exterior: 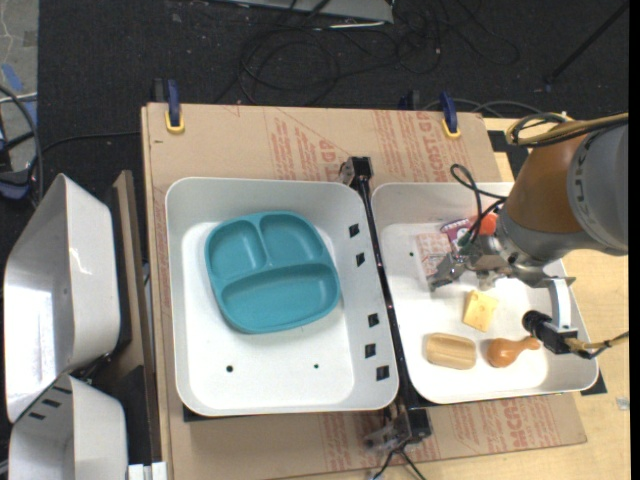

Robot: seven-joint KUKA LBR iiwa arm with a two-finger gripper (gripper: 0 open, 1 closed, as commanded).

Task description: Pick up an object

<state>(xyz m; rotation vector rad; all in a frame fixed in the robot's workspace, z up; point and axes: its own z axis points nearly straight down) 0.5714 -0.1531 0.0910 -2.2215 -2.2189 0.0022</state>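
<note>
Cardboard-topped bench (300, 138) bears two bins: the left bin (190, 368) holds a teal divided plate (272, 271); beside it, the right bin (400, 208) holds a yellow block (480, 311), tan bread-like piece (449, 351), brown pear-shaped toy (510, 349) and the gripper (443, 276), jaw state unclear.

Even overhead light falling bright on worktop (300, 148); floor around staying dim. White bins (190, 298) glaring mildly, losing surface detail. Soft short shadows lying under teal plate (270, 268) and beneath arm (570, 188). Overall picture looking slightly soft and grainy; small items near arm blurring together.
</note>
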